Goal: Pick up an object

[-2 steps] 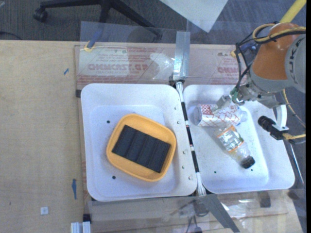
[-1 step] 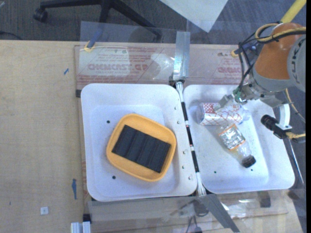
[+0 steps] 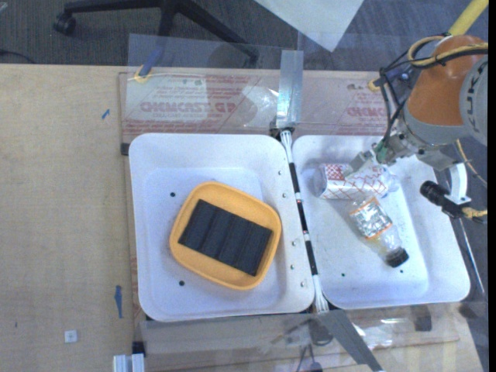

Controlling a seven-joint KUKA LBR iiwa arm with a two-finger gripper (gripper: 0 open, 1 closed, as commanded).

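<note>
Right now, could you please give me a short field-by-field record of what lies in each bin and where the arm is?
left bin: yellow tray holding a dark pad
right bin: red-and-white carton, crumpled clear bottle with dark cap
arm: over the right bin's far right corner
gripper: low, beside the carton
grasp: none visible

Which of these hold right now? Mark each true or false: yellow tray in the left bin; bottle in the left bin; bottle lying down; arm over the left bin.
1. The yellow tray lies in the left bin: true.
2. The plastic bottle is in the left bin: false, it is in the right bin.
3. The bottle lies on its side: true.
4. The arm reaches over the left bin: false, it is over the right bin's far corner.
</note>
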